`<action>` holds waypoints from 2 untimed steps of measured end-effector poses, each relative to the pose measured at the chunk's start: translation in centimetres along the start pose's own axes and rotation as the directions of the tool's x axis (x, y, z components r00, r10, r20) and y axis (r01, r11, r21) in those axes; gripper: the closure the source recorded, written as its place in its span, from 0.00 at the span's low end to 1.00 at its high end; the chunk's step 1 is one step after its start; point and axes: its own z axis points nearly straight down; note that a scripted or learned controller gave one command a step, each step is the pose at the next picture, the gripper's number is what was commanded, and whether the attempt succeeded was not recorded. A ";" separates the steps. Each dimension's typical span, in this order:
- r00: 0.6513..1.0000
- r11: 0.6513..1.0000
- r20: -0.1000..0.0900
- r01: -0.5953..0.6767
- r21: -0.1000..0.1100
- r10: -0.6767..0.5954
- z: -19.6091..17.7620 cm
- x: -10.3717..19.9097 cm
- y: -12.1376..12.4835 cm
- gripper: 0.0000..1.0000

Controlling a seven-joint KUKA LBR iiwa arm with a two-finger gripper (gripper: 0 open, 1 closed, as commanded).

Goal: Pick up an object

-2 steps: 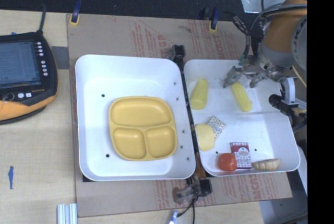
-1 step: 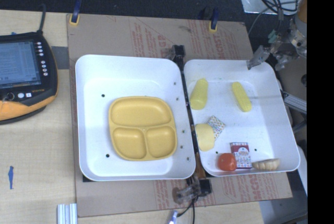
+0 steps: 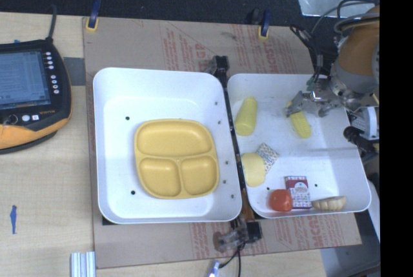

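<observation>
A brown cardboard sheet (image 3: 161, 43) covers the bench, and the left white bin (image 3: 110, 140) lying on it serves as the landmark. Inside that bin, just below its middle, sits a yellow three-compartment tray (image 3: 175, 157), flat on the floor. Touching the left bin's right wall is the right white bin (image 3: 335, 159). Well to the left of the left bin, off the cardboard, a teach pendant (image 3: 29, 95) with a lit screen rests on the wooden benchtop. The grey arm (image 3: 358, 56) with its orange band reaches in far to the right of the left bin, over the right bin's upper part. Its gripper (image 3: 311, 106) hangs there with the jaws spread apart, nothing between them, just above a small yellow corn cob (image 3: 301, 125). Just right of the left bin's wall lie a yellow cylinder (image 3: 246, 116) and, lower down, a pale yellow lemon (image 3: 253, 169) touching a small patterned wrapper (image 3: 268, 153). Further right, along the right bin's lower edge, a red tomato (image 3: 280, 200) touches a small red-and-white carton (image 3: 297, 191), with a beige bread-like piece (image 3: 329, 204) just beyond.
</observation>
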 end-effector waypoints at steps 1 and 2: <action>1.000 1.000 0.000 0.002 -0.001 -0.002 0.3 2.7 0.7 0.00; 1.000 1.000 0.001 0.004 0.000 -0.004 -0.8 2.6 0.7 1.00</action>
